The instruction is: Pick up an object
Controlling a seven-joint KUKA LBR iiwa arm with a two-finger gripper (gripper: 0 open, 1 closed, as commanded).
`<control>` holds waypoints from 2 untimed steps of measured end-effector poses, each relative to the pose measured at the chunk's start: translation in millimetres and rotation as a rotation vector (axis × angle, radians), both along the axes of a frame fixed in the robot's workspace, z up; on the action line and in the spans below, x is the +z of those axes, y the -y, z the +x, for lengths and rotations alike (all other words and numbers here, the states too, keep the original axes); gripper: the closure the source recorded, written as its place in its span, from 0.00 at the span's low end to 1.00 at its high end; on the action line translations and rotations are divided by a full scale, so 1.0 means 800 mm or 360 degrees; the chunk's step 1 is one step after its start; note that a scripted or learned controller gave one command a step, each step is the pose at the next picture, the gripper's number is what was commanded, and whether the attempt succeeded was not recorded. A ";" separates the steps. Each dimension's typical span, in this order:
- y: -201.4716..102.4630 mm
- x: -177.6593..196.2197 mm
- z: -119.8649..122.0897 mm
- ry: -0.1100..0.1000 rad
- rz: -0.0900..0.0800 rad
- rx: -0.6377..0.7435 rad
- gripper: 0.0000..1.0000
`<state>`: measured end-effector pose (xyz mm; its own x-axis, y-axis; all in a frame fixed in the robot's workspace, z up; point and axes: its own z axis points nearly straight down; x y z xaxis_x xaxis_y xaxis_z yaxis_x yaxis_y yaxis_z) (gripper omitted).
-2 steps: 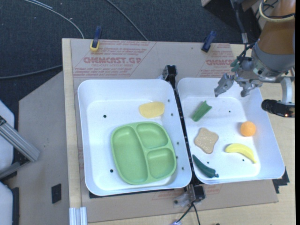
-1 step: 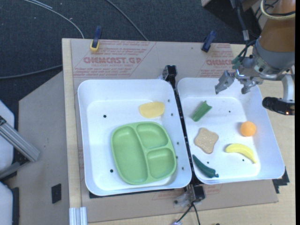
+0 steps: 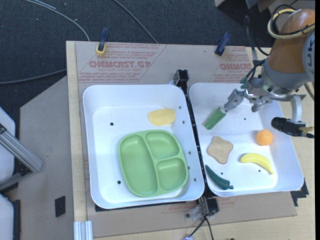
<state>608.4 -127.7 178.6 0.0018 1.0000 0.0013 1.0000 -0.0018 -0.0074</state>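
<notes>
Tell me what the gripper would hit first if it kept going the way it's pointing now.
The gripper slants down and left toward the flat green rectangular block, whose upper end already lies at the fingertips. That block comes first, then the right white bin floor under it. Depth is hard to judge from this slanted view.

From my remote station I see the two white bins, the left bin [image 3: 95,114] and the right bin [image 3: 295,169], sitting side by side on a brown board [image 3: 75,134] printed with red lettering. A yellow-and-blue clamp [image 3: 102,41] and a blue clamp [image 3: 222,44] grip the board's far edge, and black clips [image 3: 181,77] sit where the bins meet. Thin cables [image 3: 50,9] trail over the dark carpet [image 3: 30,54] beyond the board.
</notes>
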 end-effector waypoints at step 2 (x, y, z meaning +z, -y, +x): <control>0.002 -0.116 -0.011 0.0012 -0.0002 0.0000 0.00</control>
<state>599.3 -129.5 86.2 0.0019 1.0000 0.0003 1.0000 -0.0019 0.0004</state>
